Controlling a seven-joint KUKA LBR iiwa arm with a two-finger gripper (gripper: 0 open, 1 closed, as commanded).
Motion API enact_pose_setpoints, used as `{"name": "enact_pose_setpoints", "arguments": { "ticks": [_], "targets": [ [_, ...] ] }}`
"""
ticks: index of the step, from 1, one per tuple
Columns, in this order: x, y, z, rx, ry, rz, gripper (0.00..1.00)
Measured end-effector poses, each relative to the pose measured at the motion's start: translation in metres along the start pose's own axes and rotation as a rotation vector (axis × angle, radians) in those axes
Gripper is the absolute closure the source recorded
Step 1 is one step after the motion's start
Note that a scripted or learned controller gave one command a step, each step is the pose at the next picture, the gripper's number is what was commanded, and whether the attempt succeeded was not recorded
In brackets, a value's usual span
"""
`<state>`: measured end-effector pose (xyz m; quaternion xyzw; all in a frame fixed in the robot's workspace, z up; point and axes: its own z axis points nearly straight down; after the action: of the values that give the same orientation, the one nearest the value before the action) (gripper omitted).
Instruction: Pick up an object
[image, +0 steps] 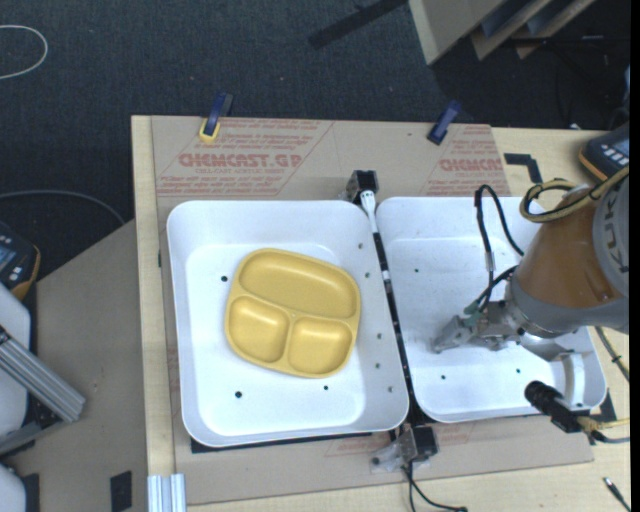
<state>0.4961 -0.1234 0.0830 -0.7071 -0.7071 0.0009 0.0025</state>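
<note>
A yellow divided plate with three compartments lies flat in the middle of the left bin. My gripper is low over the right bin, near its centre and pointing left toward the wall between the bins. It is well apart from the plate. Nothing shows at its tip. The grey wrist and orange band rise behind it at the right.
Black cables loop from the arm over the back of the right bin. Two blue clamps hold the cardboard sheet at the back. A black bracket sits at the far end of the gap between the bins.
</note>
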Motion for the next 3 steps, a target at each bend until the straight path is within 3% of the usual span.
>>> {"name": "enact_pose_setpoints", "arguments": {
  "ticks": [1, 3],
  "targets": [
    [-0.001, 0.001, -0.012, -0.005, -0.002, 0.002, 1.0],
    [-0.006, 0.008, -0.109, -0.011, -0.005, -0.001, 1.0]
  ]
}}
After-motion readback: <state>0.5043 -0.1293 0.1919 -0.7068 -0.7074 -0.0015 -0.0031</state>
